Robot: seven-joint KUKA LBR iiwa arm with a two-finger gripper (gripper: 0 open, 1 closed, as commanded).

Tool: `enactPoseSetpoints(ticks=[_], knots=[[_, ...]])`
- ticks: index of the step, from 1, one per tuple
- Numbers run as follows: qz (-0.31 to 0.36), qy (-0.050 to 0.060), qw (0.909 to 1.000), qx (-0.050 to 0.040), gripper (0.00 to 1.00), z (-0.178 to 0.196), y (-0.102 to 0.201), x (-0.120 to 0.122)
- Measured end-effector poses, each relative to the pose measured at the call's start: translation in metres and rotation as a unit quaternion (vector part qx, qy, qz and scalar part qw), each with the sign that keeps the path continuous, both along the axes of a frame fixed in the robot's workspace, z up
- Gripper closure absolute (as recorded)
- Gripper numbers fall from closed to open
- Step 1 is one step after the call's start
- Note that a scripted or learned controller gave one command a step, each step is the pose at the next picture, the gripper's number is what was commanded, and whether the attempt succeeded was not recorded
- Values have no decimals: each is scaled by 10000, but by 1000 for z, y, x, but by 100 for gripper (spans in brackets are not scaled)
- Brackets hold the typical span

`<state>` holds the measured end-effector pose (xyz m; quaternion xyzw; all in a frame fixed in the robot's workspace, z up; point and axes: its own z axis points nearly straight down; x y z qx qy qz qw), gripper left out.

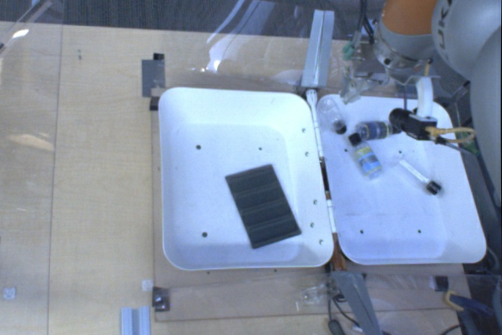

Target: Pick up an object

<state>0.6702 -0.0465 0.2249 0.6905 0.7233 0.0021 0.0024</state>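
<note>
— Gripper [357,82] first: where do you see it?
— You'll find it at the far edge of the right bin [463,235], over the rim, near where the two bins meet.
— Released or clenched?
— You can't tell from this angle; it blurs into the bench behind it.
— What lies nearest it?
— A clear vial [332,114], just on the near side of it, in that bin's far left corner. Beyond that you have a dark-capped bottle [372,129], a second vial [366,162] and a pen [416,172], all lying loose on the bin floor, apart from the gripper.
— And the left bin [169,169]?
— You have one dark ribbed slab [263,205] there, lying flat and askew toward the near side, well apart from the gripper.
</note>
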Motion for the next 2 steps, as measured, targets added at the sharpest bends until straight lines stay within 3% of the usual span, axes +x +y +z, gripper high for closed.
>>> enactPoseSetpoints(ticks=[2], knots=[[52, -73, 10000, -11, 100, 23, 2, 3]])
